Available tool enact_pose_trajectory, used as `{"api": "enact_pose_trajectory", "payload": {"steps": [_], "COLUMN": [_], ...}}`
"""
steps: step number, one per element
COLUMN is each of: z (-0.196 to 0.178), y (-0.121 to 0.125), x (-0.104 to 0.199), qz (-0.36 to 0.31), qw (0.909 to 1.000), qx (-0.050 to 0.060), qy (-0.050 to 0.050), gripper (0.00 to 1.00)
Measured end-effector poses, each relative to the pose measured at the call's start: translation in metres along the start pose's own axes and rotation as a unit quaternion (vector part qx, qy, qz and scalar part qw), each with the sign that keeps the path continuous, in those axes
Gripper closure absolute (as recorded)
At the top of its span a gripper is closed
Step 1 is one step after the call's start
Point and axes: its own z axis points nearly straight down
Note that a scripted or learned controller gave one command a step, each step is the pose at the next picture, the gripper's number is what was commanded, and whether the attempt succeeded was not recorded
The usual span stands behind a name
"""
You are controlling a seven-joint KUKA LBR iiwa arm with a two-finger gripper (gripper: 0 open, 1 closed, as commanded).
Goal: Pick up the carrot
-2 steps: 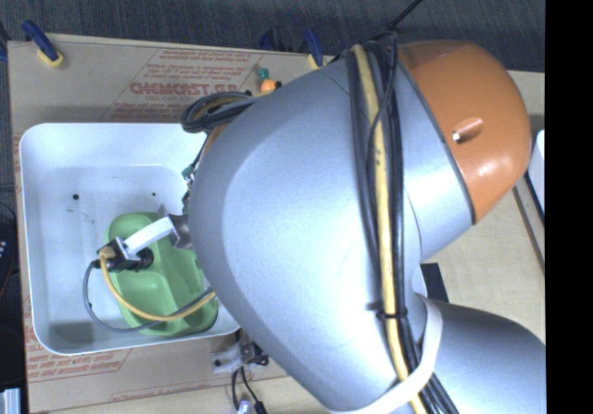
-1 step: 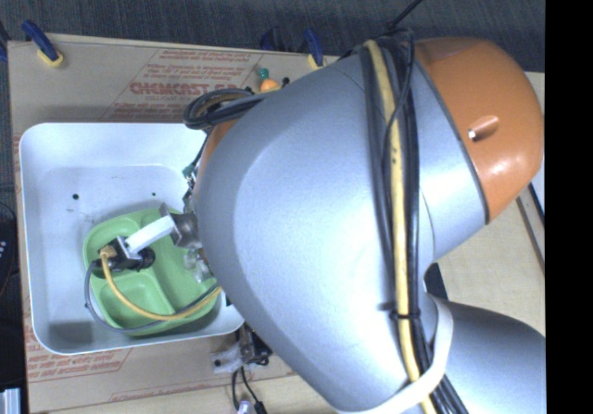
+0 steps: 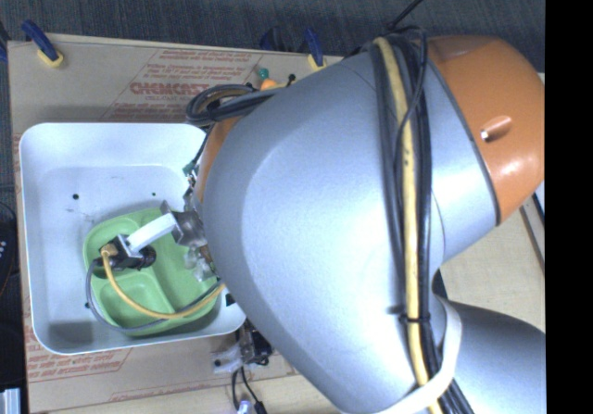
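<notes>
At the near edge, the cardboard sheet under the bins shows past the rounded near rim of the left bin. Just inside that rim sits a green dish with a raised lip, in the bin's near right corner. The gripper hangs at the dish's right edge, low over it. It comes out from under the grey arm, whose bulk covers the right half of the scene and the right part of the left bin. Whether the gripper is open or closed cannot be told, since the arm's shell and the wrist hardware cover its working end. Nothing can be seen held in it. The carrot's place cannot be fixed from here. The bare floor of the left bin, left of and beyond the dish, carries only a few dark specks, so the carrot most likely lies under the arm, to the right of the gripper or beneath it. Its long axis is therefore unknown, and the direction from gripper to carrot is a guess, so any descent now would be blind. Farther off, the orange band wraps the arm at the right. At the far edge of the cardboard are a blue clamp and a small orange speck, too small to identify.
</notes>
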Motion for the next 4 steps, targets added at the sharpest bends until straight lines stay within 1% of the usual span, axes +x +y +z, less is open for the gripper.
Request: {"api": "enact_pose_trajectory", "payload": {"steps": [1, 2, 3, 4], "z": [-0.077, -0.086, -0.094, -0.118], "y": [0.015, 0.014, -0.072, -0.017], "x": [-0.035, -0.035, -0.011, 0.018], "qz": [-0.173, -0.176, -0.062, -0.051], "qw": [0.9848, 0.9843, 0.998, 0.9986], "qx": [-0.009, -0.007, -0.01, -0.01], "qy": [0.003, 0.002, 0.004, 0.005], "gripper": [1.0, 1.0, 1.0, 1.0]}}
